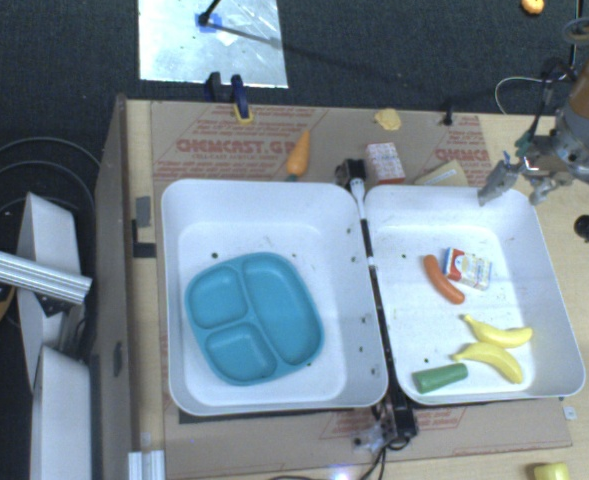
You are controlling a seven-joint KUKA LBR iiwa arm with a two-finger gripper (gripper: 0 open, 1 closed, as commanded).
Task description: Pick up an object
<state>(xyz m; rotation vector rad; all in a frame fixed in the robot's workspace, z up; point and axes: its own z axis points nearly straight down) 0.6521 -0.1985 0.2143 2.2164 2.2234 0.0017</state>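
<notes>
Above the right bin's (546, 268) far corner, the fingers (519, 182) hung spread and empty — the orange sausage (442, 279) lay nearer the camera and leftward, its long axis slanting.

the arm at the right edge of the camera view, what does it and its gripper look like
An orange band tops a rounded grey metal wrist. Below it, the two-finger gripper has slim, pale grey metal fingers. A thin dark cable loops beside the arm.

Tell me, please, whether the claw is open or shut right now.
Open. The claw hangs above the right bin's far corner with its two fingers spread apart and nothing between them.
</notes>
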